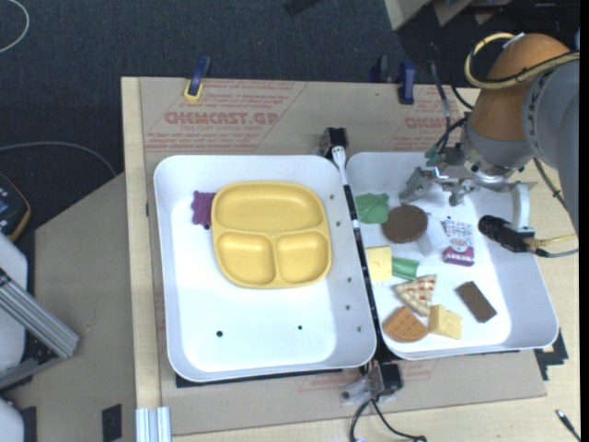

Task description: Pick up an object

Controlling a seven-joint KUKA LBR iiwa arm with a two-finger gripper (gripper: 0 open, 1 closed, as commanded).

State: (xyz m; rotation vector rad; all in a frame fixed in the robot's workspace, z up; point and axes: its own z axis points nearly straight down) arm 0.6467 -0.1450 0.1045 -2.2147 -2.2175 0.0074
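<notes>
brown cookie (406,224) just below tool (434,182)

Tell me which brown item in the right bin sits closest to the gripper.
The round brown disc, just below-left of the gripper. The brown rectangular bar and the tan waffle-patterned round piece both lie farther down the right bin.

Even, fairly bright overhead light — the two white bins (184,274) read almost blown out, with a soft glare on the yellow divided plate (271,233). Shadows are faint and short. Detail is slightly soft throughout; the dark floor toward 11 o'clock stays dim.
</notes>
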